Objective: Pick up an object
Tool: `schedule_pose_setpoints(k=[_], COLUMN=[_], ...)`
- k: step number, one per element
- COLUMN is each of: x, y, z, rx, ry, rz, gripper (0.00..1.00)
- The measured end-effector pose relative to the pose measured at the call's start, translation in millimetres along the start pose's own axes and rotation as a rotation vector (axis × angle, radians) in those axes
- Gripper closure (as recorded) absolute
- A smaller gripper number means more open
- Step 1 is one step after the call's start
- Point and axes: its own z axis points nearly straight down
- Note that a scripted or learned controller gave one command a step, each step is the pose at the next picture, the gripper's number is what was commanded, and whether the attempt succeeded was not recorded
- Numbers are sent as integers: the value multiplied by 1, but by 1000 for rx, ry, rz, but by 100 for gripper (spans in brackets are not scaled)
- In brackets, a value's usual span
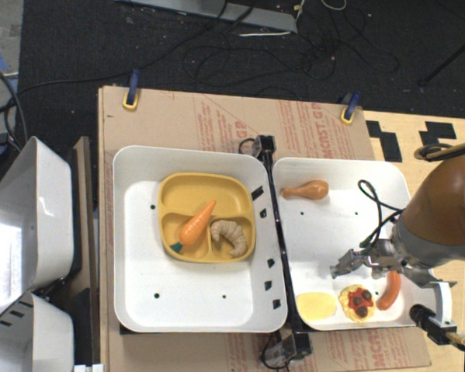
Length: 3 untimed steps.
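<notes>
Pizza slice by sausage, gripper just above, grip state unclear

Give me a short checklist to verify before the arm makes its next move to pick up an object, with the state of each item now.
1. Gripper is over the right bin: ok.
2. Objects lie near it, the sausage and small pizza: ok.
3. Nothing is between the fingers already: cannot tell.
4. Fingers are open for a grasp: cannot tell.
5. Black cable stays away from the targets: ok.
6. Drumstick lies apart from the arm's path: ok.
</notes>
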Motion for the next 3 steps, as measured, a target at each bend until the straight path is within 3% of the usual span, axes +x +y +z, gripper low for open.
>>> schedule_pose_setpoints(k=[1, 2, 3], x=[1, 1, -1], y=[-1, 0, -6], z=[29, 18, -27], rx=[-1, -5, -7], ry=[0, -1, -2], rz=[-1, 1, 0], gripper=[0, 100, 100])
